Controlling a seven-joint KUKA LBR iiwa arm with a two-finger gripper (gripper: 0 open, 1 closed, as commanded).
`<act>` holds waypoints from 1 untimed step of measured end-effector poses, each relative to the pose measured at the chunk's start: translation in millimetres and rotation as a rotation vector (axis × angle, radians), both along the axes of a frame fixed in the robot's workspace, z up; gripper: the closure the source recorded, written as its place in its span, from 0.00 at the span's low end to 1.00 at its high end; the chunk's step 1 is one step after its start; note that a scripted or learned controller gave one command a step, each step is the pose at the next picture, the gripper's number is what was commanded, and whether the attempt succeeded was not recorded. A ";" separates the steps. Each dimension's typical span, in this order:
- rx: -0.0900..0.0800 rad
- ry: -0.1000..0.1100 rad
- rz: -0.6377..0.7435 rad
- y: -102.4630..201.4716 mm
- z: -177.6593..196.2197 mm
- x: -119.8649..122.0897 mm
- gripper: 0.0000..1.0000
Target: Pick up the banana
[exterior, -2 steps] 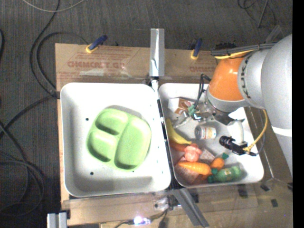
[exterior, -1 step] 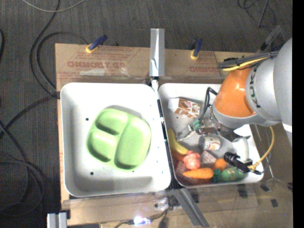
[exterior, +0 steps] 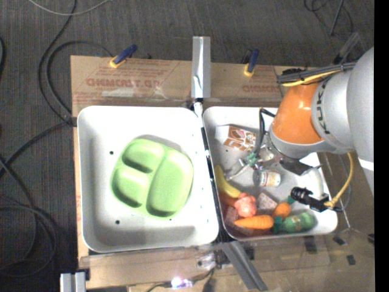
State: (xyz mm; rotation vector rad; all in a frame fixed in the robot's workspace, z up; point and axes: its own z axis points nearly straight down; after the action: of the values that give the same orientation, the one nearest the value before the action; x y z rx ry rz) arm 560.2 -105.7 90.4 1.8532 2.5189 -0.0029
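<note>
Arm over right bin; one banana lies against that bin's left wall.
One banana, yellow, smooth, curved, untouched. Just beside it: one pink lumpy piece, one orange carrot. The hand hovers near the banana; its grip cannot be told. Left bin holds one green four-section tray.

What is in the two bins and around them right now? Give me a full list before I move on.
banana: 1, yellow, right bin, against its left wall
carrot: 1, orange, right bin, near front edge
small jar: 1, pale, right bin centre
printed packet: 1, brown and white, right bin, back
divided plate: 1, green, left bin
bins: 2, white, side by side
clamps: 2, blue and yellow, back of board
arm: 1, grey with orange band, over right bin
claw: 1, above the jar
</note>
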 end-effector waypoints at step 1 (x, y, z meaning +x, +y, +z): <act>0.009 0.020 -0.047 -93.3 3.1 90.8 0.00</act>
State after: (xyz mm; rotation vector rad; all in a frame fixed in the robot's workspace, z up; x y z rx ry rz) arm 651.0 -198.9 93.5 1.9253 2.4913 -0.0100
